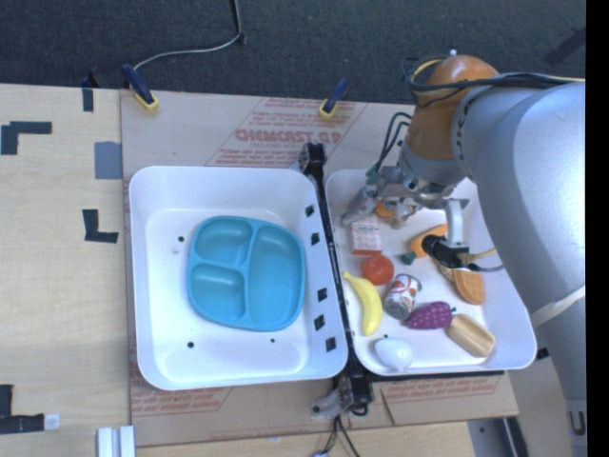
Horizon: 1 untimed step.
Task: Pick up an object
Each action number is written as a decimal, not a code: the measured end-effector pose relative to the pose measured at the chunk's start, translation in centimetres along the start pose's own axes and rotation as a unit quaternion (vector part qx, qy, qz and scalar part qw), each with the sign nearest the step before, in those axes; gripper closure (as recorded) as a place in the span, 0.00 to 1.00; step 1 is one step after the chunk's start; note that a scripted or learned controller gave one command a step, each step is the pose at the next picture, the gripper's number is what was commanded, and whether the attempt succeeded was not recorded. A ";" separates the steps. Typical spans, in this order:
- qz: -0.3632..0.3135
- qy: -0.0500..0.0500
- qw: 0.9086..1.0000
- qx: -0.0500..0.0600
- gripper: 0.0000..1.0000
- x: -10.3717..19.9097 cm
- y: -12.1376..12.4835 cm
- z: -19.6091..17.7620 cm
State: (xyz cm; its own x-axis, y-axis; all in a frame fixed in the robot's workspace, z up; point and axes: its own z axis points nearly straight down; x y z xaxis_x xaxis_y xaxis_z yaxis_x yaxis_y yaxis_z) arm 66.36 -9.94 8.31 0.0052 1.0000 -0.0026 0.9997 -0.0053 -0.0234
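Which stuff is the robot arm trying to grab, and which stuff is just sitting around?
For the job:
gripper
small carton
red tomato
banana
purple grapes
small can
white egg
bread roll

Just lying about:
blue divided plate in the left bin
yellow clamps
black cable

Grey arm (533, 160), orange band (440, 112), black cables
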 end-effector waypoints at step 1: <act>-0.001 0.001 1.000 0.001 0.00 -0.1 0.0 0.0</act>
State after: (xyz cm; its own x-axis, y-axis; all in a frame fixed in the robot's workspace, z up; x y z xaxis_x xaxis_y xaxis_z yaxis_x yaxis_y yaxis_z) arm 66.37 -10.03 8.31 0.0037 1.0000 -0.0002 0.9997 -0.0037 -0.0245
